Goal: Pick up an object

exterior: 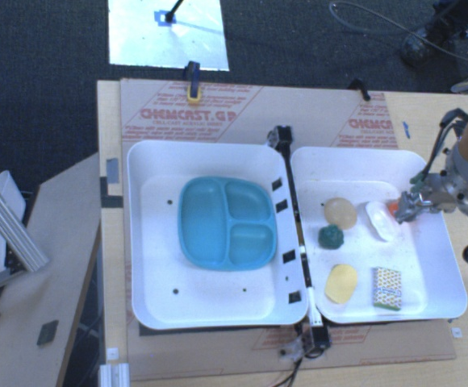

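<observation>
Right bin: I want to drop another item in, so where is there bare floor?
Right bin: bare along the far wall, above the tan ball and white piece. Crowded mid-floor around the teal lump, yellow disc, patterned box; end effector at right.

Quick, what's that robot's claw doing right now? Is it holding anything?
End effector: cannot be told; it sits low over the right bin, beside a white object.
</observation>
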`<action>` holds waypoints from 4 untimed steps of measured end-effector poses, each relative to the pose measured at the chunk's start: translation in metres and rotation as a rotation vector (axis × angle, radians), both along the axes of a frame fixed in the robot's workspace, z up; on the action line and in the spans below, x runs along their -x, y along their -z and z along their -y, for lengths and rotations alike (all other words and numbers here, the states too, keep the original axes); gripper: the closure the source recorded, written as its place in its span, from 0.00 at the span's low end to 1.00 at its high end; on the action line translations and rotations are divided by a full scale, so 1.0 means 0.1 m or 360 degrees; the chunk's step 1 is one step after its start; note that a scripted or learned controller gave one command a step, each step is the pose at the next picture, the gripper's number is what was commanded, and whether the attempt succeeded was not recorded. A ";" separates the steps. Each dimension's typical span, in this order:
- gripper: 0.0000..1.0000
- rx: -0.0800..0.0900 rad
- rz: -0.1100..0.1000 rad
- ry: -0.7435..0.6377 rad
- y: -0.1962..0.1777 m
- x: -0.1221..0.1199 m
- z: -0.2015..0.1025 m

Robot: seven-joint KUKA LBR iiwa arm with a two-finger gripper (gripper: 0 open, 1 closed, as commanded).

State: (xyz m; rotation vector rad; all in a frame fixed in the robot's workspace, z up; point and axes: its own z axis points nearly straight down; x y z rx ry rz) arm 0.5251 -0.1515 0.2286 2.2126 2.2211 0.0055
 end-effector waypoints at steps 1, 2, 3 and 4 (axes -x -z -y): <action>1.00 -0.0001 -0.0003 -0.0001 -0.30 -0.02 0.00; 1.00 -0.0005 -0.0005 -0.0009 -0.34 -0.09 -0.51; 1.00 -0.0006 -0.0010 -0.0009 -0.17 -0.20 -1.02; 1.00 -0.0006 -0.0007 -0.0010 -0.19 -0.35 -1.49</action>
